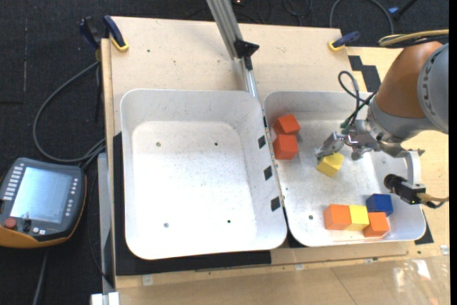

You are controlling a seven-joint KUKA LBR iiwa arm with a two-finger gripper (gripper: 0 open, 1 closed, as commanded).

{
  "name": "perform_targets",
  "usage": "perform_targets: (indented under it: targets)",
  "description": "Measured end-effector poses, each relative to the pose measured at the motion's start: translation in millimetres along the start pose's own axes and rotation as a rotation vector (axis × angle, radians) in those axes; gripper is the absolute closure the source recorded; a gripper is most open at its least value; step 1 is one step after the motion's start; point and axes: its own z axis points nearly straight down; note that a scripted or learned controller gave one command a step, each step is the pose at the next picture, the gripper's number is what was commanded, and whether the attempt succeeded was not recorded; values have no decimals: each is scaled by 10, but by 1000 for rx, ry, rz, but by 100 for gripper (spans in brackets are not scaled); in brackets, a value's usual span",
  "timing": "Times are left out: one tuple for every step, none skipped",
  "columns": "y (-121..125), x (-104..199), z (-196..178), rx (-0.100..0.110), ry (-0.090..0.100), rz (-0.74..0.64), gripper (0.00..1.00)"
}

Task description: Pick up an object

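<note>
Claw [331, 151] low in the right shallow white bin [303, 225], closed around a small yellow block [330, 165].

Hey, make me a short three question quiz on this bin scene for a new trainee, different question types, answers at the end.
1. True or false: the yellow block nearest the gripper lies in the left bin.
2. Multiple choice: the blue block sits in which part of the right bin? A) far left corner B) near right corner C) centre
3. Fill in: the two orange blocks near the divider between the bins lie ____ each other.

Key
1. False; it lies in the right bin.
2. B
3. Right beside; whether they touch or are stacked cannot be told.
</note>
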Motion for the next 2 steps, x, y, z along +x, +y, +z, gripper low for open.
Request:
perform_targets:
  targets:
    - [4, 27, 9, 0, 0, -4, 0]
    - [4, 27, 10, -1, 0, -5, 0]
